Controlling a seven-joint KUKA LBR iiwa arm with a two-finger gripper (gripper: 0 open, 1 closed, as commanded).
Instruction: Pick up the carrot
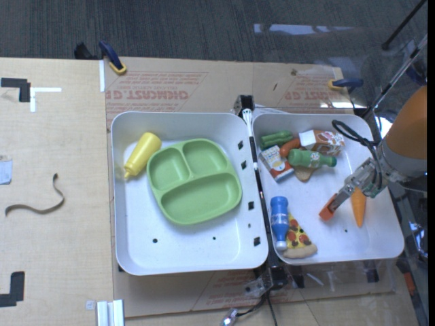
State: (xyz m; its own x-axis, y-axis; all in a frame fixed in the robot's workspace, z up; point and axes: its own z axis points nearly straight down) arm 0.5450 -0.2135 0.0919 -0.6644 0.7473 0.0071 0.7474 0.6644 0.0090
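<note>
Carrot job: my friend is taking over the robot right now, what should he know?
Gripper: low in the right bin, near its right side; whether its fingers are open or shut can't be told.
Carrot: lying on the bin floor just below the gripper, tip pointing down the view.
Done: arm is at the carrot.
Left: grip it and lift; no lift shows yet.

Orange carrot (358, 208), tapered, point directed toward the near edge, positioned in the right-hand bin (380, 246) close to its right wall, top end touching the gripper (361, 184), surface intact
</note>
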